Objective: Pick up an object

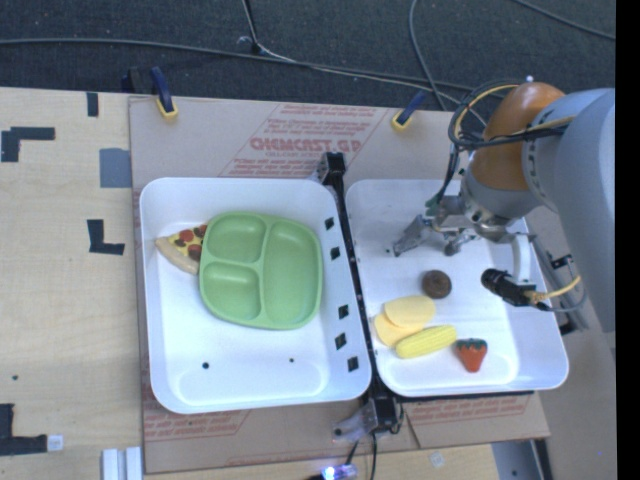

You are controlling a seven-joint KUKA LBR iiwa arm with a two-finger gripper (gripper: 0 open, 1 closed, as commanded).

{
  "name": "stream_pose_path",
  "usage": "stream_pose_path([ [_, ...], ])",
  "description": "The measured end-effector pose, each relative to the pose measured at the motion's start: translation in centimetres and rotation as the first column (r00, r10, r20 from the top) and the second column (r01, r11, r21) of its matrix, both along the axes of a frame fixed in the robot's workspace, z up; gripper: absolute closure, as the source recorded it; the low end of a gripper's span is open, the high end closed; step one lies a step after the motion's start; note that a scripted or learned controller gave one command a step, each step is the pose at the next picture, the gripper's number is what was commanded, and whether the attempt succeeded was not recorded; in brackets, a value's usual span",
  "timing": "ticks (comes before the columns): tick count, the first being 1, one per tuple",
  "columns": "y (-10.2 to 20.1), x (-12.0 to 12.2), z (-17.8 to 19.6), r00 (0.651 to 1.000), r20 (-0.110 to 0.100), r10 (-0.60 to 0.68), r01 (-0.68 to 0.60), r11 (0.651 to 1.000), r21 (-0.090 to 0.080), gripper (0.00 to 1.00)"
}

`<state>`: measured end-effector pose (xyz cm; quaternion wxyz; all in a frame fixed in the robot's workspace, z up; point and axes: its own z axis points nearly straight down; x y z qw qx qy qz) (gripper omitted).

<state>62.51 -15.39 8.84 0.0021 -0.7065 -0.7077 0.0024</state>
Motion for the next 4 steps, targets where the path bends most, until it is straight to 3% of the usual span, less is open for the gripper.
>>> stream_pose_path([
  [1, 0.1, 0.2, 1.4, 1.0, 0.004, 0.001, -0.001, 1.0, 0.0, 1.0],
  [3, 1.0, 0.5, 10.9, 1.0, 0.01, 0.001, -0.001, 1.0, 0.0, 1.0],
  [4, 1.1, 0.5, 13.1, 1.0, 0.007, 0.0, 0.0, 1.0, 0.0, 1.0],
])
